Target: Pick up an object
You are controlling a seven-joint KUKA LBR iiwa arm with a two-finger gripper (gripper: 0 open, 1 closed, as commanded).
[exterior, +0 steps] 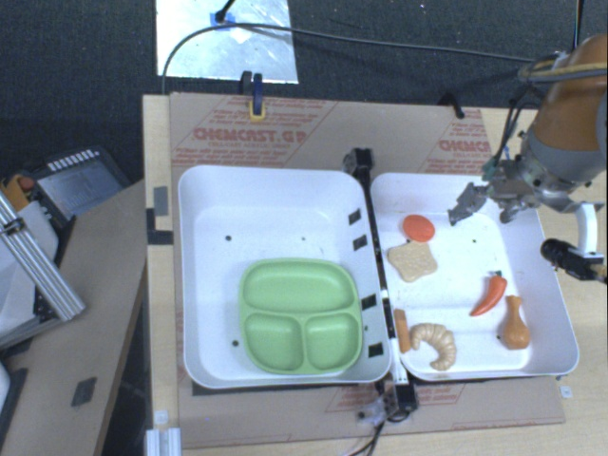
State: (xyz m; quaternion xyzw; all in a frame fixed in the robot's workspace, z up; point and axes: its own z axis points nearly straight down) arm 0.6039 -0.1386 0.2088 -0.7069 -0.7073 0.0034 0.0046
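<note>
The right bin point(532, 245) holds several toy foods. A red tomato slice point(418, 227) lies at its upper left, with a tan bread slice point(412, 261) just below it. Further right are a red chili pepper point(489, 295) and a brown drumstick point(514, 324). A croissant point(434, 343) and a small orange stick point(401, 331) lie near the front left. My gripper point(486, 209) hangs over the bin's back part, up and to the right of the tomato slice. It is open, with nothing between its fingers.
A green divided plate point(299, 313) lies in the left bin point(218, 217). A black divider point(370, 245) runs between the two bins. The bench's left side carries a metal rail point(38, 274) and a dark device point(76, 183).
</note>
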